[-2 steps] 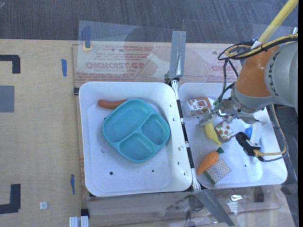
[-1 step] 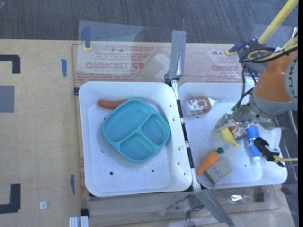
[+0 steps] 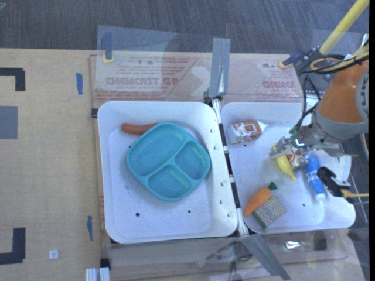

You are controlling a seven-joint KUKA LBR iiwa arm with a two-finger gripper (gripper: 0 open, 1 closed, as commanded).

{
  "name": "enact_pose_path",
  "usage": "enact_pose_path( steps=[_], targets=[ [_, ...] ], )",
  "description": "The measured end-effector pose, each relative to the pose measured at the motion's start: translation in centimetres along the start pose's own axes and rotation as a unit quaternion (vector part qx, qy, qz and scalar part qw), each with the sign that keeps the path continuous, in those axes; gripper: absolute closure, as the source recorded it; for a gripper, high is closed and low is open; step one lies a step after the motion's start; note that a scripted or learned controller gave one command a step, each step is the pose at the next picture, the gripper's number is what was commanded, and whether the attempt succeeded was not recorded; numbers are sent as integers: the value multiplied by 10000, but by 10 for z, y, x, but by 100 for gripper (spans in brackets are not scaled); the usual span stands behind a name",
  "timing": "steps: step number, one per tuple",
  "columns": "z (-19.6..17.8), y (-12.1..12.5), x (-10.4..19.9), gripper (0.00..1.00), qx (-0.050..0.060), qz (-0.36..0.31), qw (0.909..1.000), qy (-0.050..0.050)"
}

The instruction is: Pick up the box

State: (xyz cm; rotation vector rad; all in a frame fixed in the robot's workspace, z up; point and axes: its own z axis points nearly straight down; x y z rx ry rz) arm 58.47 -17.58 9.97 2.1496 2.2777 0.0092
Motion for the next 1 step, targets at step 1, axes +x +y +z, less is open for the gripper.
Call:
enact_pose_path(
  steps=[1],
  targets=[
    [-1,19,-42,100,-14,-722,9974,18]
  ],
)
